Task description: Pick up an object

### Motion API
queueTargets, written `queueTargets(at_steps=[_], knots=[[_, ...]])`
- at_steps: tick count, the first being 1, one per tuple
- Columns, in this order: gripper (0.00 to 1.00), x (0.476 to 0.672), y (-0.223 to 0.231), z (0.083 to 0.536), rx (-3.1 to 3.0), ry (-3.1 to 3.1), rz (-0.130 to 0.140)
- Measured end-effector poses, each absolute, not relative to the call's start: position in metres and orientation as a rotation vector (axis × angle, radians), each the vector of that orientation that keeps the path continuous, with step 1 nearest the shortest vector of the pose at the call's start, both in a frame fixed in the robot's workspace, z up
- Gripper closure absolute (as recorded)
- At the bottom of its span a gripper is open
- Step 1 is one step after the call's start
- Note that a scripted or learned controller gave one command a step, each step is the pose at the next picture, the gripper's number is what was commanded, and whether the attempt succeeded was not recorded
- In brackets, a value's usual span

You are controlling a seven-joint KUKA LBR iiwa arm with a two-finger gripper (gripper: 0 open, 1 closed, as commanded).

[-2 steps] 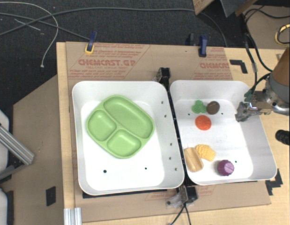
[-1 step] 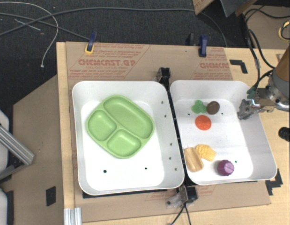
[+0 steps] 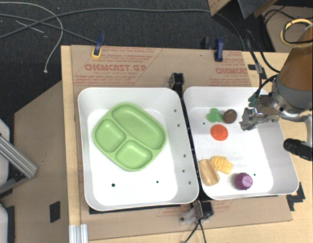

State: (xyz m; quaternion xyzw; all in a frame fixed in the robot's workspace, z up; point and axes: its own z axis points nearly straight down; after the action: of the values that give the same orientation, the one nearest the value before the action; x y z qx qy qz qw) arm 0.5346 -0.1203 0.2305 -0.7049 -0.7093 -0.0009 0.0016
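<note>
The right bin point(image 3: 277, 158) holds several small toy foods. A green leafy piece point(image 3: 214, 115) and a brown round piece point(image 3: 229, 116) lie side by side near its back. An orange-red tomato point(image 3: 219, 132) sits just in front of them. Near the front lie a tan bread piece point(image 3: 208, 172), a yellow corn cob point(image 3: 221, 164) and a purple round piece point(image 3: 242, 181). My gripper point(image 3: 249, 122) hangs over the right bin's back right part, just right of the brown piece. I see nothing between its fingers.
The left bin point(image 3: 90, 105) holds a light green divided plate point(image 3: 129, 135). A black clamp point(image 3: 176, 80) sits between the bins at the back. The arm's grey and orange body point(image 3: 296, 80) comes in from the right above the bin's rim.
</note>
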Motion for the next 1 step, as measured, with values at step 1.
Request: queueTargets(at_steps=[1], knots=[[1.00,0.5304,-0.0649,0.2194,-2.211,-2.225,-0.001]])
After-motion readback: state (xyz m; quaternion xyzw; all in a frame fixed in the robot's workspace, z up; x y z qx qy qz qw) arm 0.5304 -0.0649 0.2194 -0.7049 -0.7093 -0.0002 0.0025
